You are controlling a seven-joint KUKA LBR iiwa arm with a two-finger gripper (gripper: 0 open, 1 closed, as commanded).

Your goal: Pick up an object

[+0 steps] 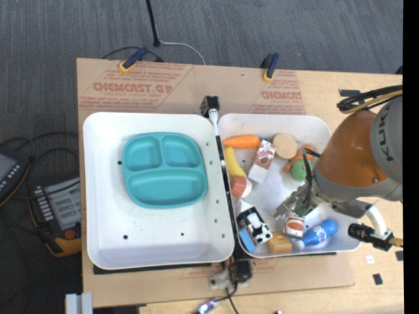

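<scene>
Grey carpet surrounds the table (131, 87); hand (298, 205), grip unclear, hovers over light, hard toys (296, 226); pinch narrow sides.

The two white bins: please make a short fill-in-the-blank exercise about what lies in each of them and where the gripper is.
1. The teal divided tray lies in the ____ bin.
2. The carrot near the far edge of the right bin has the colour ____.
3. The gripper is above the ____ bin.
4. The tray is divided into ____ compartments.

Missing words: left; orange; right; three
</scene>
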